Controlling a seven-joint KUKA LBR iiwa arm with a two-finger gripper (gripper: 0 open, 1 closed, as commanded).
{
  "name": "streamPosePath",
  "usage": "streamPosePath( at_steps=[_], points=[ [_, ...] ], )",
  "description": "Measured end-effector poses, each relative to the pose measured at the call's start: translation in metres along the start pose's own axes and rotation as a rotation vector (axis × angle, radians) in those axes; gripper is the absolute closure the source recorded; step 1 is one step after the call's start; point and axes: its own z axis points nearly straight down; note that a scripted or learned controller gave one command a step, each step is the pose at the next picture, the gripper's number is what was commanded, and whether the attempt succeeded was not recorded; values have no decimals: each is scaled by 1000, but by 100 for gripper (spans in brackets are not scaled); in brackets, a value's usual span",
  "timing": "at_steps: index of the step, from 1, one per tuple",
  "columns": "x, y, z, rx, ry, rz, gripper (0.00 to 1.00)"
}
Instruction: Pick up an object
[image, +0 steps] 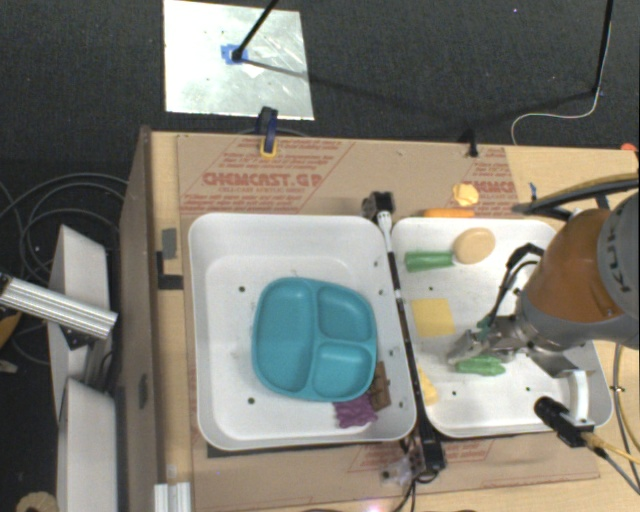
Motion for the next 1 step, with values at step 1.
streamPosePath(
  at_steps=[1],
  points=[
    [-1,2,-11,-6,-2,0,100]
  ],
)
